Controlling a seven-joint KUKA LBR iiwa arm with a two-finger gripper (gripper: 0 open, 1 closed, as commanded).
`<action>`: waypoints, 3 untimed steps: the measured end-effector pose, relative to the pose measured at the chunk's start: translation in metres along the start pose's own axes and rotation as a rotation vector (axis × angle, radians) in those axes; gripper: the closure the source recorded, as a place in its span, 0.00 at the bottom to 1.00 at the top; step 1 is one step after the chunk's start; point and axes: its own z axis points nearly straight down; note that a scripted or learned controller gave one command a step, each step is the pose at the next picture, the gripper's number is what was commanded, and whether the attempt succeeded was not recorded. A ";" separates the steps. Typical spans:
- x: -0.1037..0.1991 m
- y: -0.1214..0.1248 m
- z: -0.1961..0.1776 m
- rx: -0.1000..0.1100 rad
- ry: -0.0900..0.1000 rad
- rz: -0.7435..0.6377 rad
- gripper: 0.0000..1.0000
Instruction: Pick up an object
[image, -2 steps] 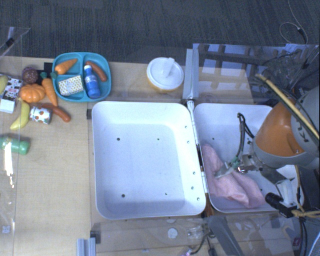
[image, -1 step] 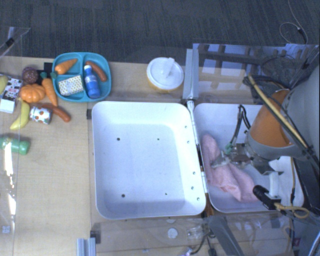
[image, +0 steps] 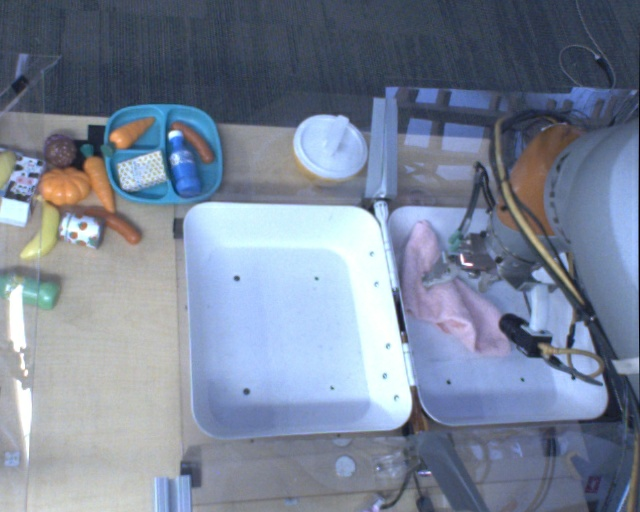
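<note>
While jaws touch it, pink cloth lies diagonally — upper-left to lower-right.

Left bin: white, with small dark dots across the floor. Right bin: white. Cloth in the right bin: pale pink. Arm: grey, with an orange band. Cables at 3 o'clock: black and yellow. Bench: light wood tone. Divided plate at 10 o'clock: turquoise; it contains a blue bottle and an orange carrot. Lidded cup at 12 o'clock: white over yellow. Banana at 9 o'clock: yellow. Pumpkin: orange.
</note>
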 end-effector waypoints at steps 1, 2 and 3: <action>0.010 0.049 0.001 0.002 0.000 -0.294 0.00; -0.026 -0.022 -0.001 0.003 0.001 -0.235 0.00; -0.023 -0.019 -0.012 -0.003 0.002 -0.243 1.00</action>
